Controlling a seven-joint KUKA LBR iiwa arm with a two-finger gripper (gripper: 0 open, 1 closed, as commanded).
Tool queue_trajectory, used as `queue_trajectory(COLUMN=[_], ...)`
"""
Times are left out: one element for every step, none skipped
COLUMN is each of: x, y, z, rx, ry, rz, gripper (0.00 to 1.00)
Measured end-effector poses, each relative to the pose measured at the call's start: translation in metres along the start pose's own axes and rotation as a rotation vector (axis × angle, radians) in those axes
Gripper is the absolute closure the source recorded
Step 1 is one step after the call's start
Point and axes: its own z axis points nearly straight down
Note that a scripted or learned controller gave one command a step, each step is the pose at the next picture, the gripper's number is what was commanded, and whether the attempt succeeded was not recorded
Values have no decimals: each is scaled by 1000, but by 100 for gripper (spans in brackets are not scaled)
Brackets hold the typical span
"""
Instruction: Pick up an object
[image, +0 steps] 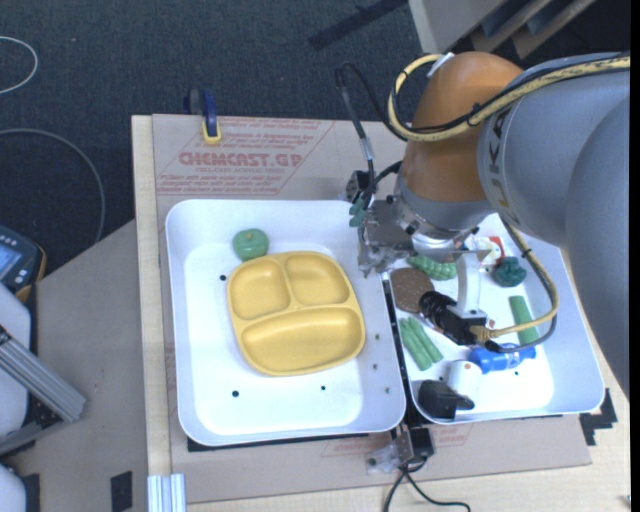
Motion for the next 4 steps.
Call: queue_trajectory(x=[0,0,1,34], y=[1,1,2,-60], z=[-10,-20,-30,-46], rx=[-3,-5,-8,17], ry=[-1,-1,-2,5], rz=[-1,-3,-4,1], gripper=[100,100,100,100])
